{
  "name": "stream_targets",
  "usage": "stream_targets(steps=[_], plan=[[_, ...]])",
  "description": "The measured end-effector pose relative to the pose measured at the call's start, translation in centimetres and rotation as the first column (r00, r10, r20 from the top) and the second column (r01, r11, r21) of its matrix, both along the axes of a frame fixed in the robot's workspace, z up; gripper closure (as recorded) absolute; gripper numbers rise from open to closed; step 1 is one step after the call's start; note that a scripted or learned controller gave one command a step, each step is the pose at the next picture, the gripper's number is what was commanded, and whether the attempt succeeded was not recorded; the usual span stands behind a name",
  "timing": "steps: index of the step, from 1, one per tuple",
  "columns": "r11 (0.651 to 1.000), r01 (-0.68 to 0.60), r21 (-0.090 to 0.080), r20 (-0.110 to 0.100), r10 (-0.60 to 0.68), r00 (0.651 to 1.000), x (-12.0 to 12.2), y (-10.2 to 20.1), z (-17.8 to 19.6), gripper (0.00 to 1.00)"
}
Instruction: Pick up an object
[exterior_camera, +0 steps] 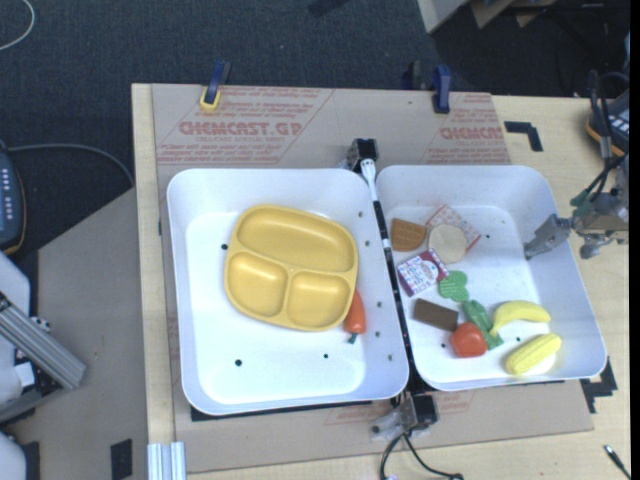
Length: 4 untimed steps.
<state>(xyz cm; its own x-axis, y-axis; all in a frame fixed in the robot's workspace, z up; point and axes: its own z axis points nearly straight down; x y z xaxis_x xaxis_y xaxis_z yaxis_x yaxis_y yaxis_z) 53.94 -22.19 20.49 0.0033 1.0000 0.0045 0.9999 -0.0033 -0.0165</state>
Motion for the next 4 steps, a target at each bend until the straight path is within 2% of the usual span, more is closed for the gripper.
stream_targets(steps=[1,2,3,4], plan=[[1.000,-0.004,-0.003,0.011,0.004,1.000,0.3,0.1,0.7,0.00],[1.000,-0.004,-0.001,0.006,0.004,1.000,0.3,0.2,-3.9,0.00],[1.000,-0.004,0.003,0.005,0.004,1.000,0.5,0.2,-10.5,0.00],[1.000,-0.007,0.007,0.008,0.007,1.000,0.5,0.6,-12.4,0.00]])
